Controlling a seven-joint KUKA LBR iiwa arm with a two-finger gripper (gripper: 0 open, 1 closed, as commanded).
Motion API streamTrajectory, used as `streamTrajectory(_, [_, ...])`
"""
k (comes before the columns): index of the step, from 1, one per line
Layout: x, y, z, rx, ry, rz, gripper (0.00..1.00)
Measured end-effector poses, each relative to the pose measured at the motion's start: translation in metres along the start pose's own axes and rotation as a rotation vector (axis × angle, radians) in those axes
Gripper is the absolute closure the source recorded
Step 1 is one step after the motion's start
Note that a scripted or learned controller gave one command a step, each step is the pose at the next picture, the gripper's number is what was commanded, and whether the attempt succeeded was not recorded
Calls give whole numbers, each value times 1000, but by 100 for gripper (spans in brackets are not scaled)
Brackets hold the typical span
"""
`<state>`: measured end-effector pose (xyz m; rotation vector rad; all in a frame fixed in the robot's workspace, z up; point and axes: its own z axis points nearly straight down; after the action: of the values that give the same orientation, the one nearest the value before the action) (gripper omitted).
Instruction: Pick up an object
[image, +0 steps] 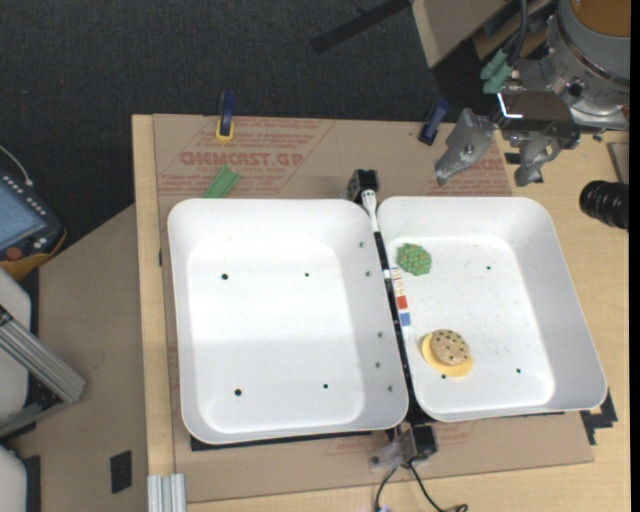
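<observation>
Fingers (462, 150) of the gripper (495, 152) are hanging open above the cardboard (290, 160), while two white bins (190, 300) are sitting on it.

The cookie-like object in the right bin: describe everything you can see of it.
The cookie-like object is a small round disc with a tan, dark-speckled top sitting on a yellow layer that shows along its lower edge. It looks like a toy, lying flat on the floor of the right bin, toward the near left part. It touches only the bin floor. The green object lies apart, farther back. The gripper is above the bin's far edge, well clear of it.
</observation>
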<state>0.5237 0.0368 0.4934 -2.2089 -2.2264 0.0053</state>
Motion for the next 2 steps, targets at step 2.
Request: streamTrajectory(2, [137, 51, -7, -1, -2, 2, 0])
